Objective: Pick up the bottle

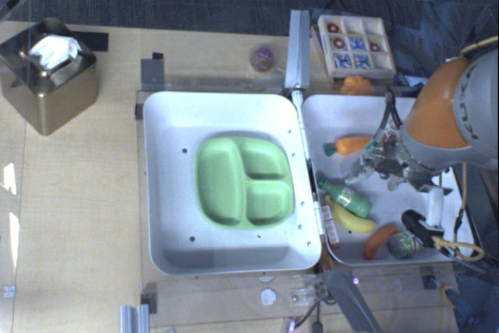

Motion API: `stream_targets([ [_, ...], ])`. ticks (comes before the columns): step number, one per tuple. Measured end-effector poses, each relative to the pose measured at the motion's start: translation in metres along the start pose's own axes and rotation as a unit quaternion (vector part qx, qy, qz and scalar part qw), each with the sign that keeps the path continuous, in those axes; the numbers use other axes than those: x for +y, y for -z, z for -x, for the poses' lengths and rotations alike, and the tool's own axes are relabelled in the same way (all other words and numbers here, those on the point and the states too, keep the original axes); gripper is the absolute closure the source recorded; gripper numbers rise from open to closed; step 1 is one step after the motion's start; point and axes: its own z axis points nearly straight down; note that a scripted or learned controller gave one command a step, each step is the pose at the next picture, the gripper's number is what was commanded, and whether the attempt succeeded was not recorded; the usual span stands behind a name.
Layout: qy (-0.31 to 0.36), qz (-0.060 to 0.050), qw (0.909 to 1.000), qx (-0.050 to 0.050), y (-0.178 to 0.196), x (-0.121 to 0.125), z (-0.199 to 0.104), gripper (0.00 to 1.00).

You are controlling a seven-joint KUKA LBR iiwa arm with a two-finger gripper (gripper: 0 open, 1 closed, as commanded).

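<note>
Nearest to us in the right bin (312, 109) we see a red sausage-shaped toy (380, 239) and a banana (350, 221), with the green bottle (345, 198) lying on its side just behind the banana, touching it. Further back the gripper (383, 162) hangs over the bin just right of the bottle — nothing between its fingers, though we can't tell if they're spread or closed. Beyond that sits a carrot (353, 144). The left bin (164, 246) holds a green divided tray (244, 180).

Green bottle (348, 199) lying on side in right bin, touching banana, near left wall.
</note>
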Motion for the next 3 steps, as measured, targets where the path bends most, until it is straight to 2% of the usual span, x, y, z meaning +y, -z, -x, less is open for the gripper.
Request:
stream_targets([
  [1,0.007,0.004,1.0000,-0.001,-0.023,-0.003,-0.024,0.00],
  [2,0.008,0.009,0.9999,-0.001,-0.010,0.001,-0.025,1.00],
  [3,0.008,0.009,0.9999,-0.001,-0.010,0.001,-0.025,0.00],
])
